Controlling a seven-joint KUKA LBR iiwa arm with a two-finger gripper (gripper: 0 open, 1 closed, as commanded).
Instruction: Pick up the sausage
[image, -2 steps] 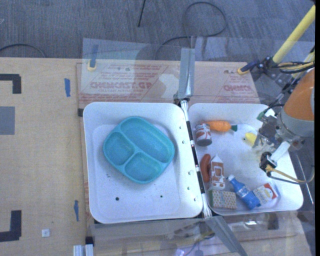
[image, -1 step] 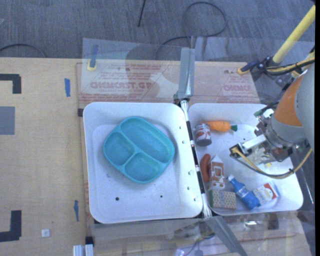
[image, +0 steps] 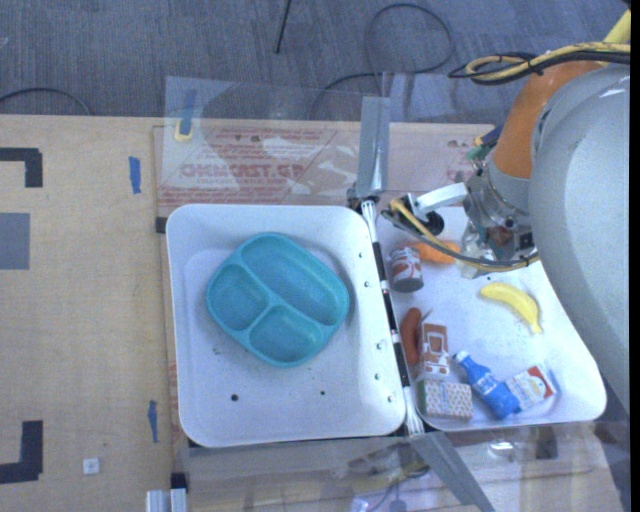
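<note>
The sausage (image: 410, 336) is a short reddish-brown link lying lengthwise against the left wall of the right bin (image: 575, 345). A small brown-and-white carton (image: 434, 350) touches its right side. My gripper (image: 492, 243) hangs over the back part of that bin, beyond and to the right of the sausage, close to an orange carrot (image: 436, 252). The grey arm with its orange band (image: 520, 130) covers the bin's back right corner. Nothing is visibly held.
In the right bin also lie a small can (image: 405, 268), a yellow banana (image: 514, 302), a blue bottle (image: 482, 382) and two small packets (image: 446, 399) (image: 532, 387). The left bin (image: 200, 400) holds a blue divided plate (image: 277, 298).
</note>
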